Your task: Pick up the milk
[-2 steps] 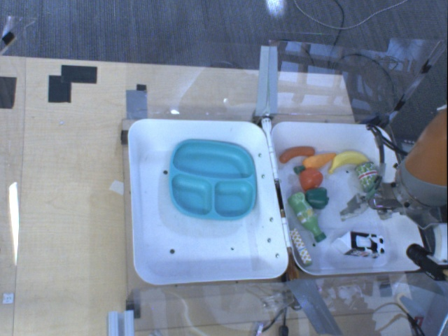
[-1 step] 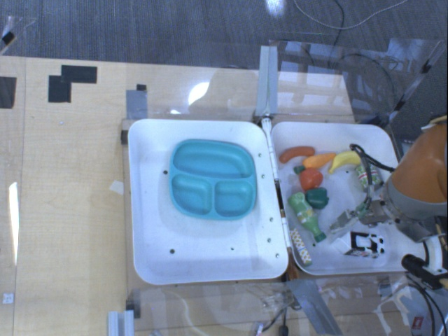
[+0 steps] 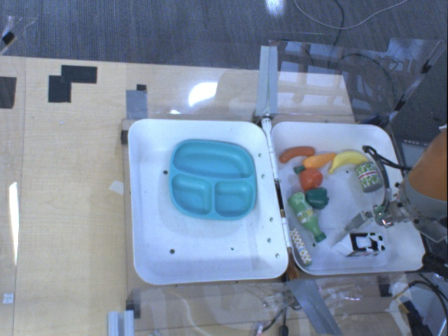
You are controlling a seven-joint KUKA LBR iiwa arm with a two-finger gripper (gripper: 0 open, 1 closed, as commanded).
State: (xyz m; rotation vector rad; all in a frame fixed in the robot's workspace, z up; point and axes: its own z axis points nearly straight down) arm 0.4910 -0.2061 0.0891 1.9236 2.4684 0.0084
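A robotics lab: pale wooden bench (image 3: 63,187), two white bins (image 3: 150,257), loose cables (image 3: 329,5), grey carpet (image 3: 140,19).

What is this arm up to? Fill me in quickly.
The arm reaches in from the right over the right bin, going for the milk, a small black-and-white carton lying near the bin's front edge. Its claw hangs just above the carton, not yet holding it. The blue tray sits in the left bin.

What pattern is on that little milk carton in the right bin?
The milk carton is white with black, cow-like patches, seen in the camera view near the right bin's front.
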